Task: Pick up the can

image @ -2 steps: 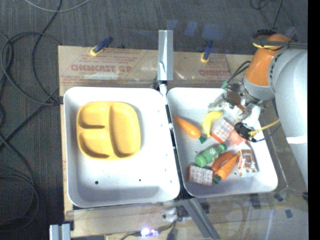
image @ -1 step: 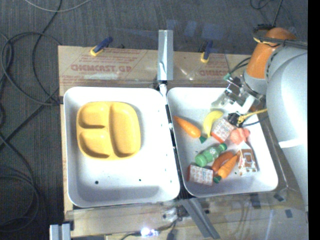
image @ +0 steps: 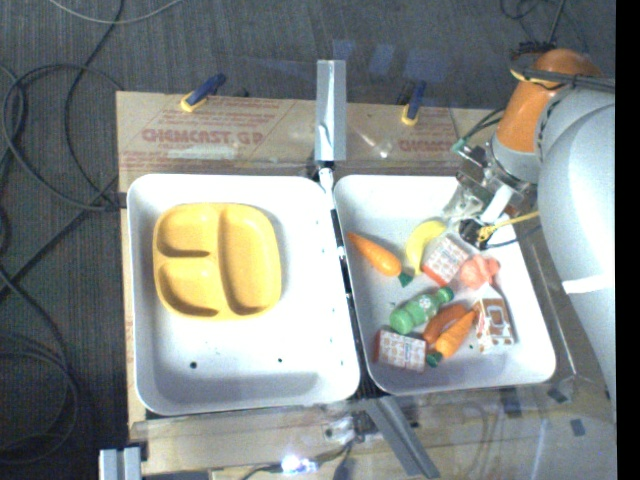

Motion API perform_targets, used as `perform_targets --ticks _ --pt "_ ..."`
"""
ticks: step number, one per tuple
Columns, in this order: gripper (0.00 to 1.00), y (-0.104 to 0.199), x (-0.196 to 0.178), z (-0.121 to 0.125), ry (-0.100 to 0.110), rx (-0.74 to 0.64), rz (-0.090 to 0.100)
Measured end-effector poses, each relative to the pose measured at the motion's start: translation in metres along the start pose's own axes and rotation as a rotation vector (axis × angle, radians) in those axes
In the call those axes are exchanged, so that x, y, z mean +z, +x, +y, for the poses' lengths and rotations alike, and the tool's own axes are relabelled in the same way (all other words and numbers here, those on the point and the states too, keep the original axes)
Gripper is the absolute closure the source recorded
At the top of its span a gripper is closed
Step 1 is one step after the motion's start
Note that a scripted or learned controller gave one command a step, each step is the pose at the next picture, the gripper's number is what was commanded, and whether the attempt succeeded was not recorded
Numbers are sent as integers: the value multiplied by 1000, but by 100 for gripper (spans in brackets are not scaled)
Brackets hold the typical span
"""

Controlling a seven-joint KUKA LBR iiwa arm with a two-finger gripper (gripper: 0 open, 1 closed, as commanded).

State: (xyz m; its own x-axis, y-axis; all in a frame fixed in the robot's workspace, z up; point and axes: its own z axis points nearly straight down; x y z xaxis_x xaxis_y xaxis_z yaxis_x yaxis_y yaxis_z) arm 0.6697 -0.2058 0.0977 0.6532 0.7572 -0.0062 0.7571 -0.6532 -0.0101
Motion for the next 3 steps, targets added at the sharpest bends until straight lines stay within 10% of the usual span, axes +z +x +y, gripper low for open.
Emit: perform_targets --ticks 1,3 --pt "100 35 -125 -70 -6 108 4" --pt "100 31 -113 -59 -2 -47 -1"
